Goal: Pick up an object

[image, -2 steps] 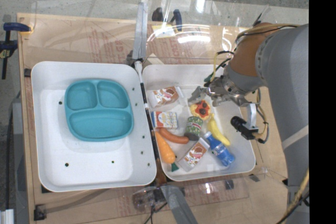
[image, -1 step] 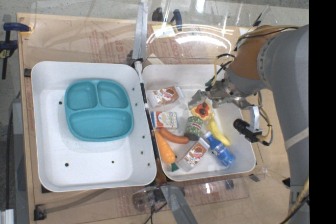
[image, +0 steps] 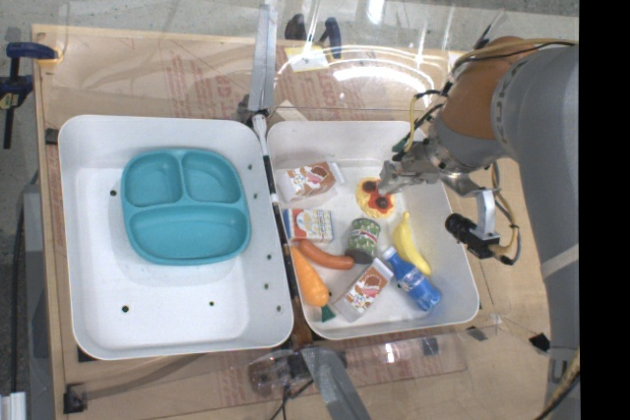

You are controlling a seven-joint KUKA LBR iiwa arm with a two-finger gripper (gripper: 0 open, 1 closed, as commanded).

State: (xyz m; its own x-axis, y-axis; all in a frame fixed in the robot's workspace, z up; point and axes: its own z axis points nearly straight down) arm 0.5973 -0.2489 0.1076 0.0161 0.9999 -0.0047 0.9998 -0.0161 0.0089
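The right bin (image: 445, 241) holds several toy foods: a round yellow piece with a red centre (image: 377, 203), a yellow banana (image: 410, 244), a green can (image: 363, 235), a blue bottle (image: 411, 281), a sausage (image: 326, 257), a carrot (image: 312, 282) and small snack packets (image: 307, 180). My gripper (image: 386, 184) reaches down from the right, directly over the yellow and red piece and touching or nearly touching its top. The wrist hides the fingertips.
The left bin (image: 89, 241) holds a teal divided plate (image: 186, 205). A clear plastic wall (image: 354, 64) rises behind the bins. The grey arm with its orange band (image: 482, 93) crosses the right bin's far right corner. A cable and fitting (image: 475, 233) hang over the right rim.
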